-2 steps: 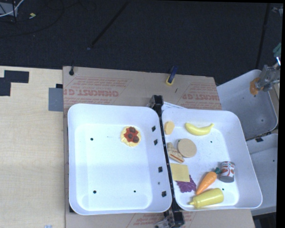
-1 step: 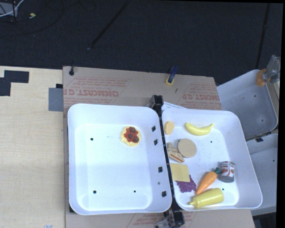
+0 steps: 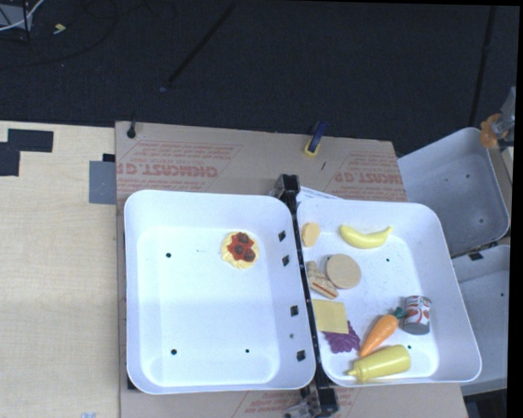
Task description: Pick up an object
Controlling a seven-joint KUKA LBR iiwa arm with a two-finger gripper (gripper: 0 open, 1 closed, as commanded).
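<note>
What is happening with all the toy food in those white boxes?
Nothing is being handled right now. The left bin has just a little pizza near its top. The right bin holds the rest: a banana, a round cookie, a cheese slice, a carrot, a small can and a yellow mustard bottle. All of it lies loose, waiting to be picked.
</note>
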